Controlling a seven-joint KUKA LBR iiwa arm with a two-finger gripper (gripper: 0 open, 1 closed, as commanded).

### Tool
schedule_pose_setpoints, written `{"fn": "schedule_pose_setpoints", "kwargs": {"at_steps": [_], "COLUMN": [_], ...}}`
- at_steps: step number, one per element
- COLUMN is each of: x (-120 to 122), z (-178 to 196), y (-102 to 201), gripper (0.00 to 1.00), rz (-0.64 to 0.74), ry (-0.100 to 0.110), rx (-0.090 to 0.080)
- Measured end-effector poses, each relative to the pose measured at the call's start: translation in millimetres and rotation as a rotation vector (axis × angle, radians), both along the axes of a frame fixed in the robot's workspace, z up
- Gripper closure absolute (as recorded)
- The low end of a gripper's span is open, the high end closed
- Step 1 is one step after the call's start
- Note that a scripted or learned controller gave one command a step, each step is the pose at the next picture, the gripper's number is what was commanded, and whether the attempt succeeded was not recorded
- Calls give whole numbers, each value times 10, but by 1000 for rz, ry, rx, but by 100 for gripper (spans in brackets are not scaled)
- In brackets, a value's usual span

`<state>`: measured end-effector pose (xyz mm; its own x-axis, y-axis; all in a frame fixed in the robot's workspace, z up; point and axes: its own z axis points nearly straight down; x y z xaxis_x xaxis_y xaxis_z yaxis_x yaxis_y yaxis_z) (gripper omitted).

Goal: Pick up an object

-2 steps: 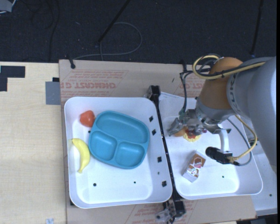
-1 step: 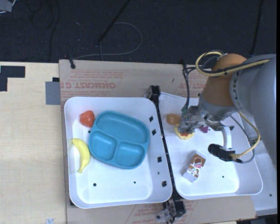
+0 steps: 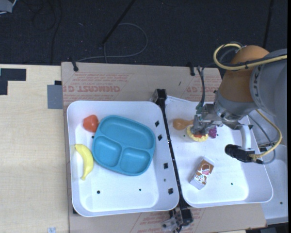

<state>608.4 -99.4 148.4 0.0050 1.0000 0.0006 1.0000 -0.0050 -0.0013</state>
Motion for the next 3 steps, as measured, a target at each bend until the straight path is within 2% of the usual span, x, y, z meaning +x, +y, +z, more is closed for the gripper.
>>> {"fn": "schedule_pose_setpoints", "kwargs": {"at_steps": [1, 2, 3], "x": [38, 38, -148], "z": [617, 847, 925], "y": [16, -1, 446], "gripper": [100, 100, 100], "rz": [5, 5, 7], "ry": [-3, -1, 3], "rx": [-1, 0, 1]}}
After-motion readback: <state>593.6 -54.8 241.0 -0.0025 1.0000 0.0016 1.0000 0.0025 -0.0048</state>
